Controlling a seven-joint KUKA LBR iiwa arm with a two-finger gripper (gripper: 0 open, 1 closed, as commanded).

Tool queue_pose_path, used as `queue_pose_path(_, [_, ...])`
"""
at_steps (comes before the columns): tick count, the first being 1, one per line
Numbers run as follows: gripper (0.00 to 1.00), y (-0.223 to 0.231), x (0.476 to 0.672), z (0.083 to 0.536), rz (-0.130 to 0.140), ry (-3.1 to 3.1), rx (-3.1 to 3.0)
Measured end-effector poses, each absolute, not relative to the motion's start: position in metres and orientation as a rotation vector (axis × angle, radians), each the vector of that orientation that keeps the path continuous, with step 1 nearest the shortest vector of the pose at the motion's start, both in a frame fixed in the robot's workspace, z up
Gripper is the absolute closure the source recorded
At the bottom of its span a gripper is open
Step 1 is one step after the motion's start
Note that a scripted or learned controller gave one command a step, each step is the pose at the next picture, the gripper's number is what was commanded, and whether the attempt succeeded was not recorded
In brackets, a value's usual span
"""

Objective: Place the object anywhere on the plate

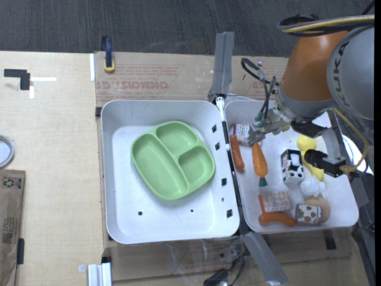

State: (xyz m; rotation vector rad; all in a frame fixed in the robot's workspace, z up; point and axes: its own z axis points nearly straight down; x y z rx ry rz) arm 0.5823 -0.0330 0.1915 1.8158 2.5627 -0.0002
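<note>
Plate of pale green plastic with three compartments, lying in the left shallow white bin. Gripper low over the right white bin, just above an orange toy carrot; its grip state cannot be told. Nearby lie a toy hot dog, a black-and-white cube and a yellow toy.

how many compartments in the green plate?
3. The green plastic divided plate in the left white bin has one long compartment along its left side, one at upper right and one at lower right. No part of it is hidden.
</note>
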Motion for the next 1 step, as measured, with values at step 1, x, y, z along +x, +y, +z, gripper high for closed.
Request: queue_pose_path(1, [1.0,0.081,0.5959,0.202,-0.001,2.646,1.692])
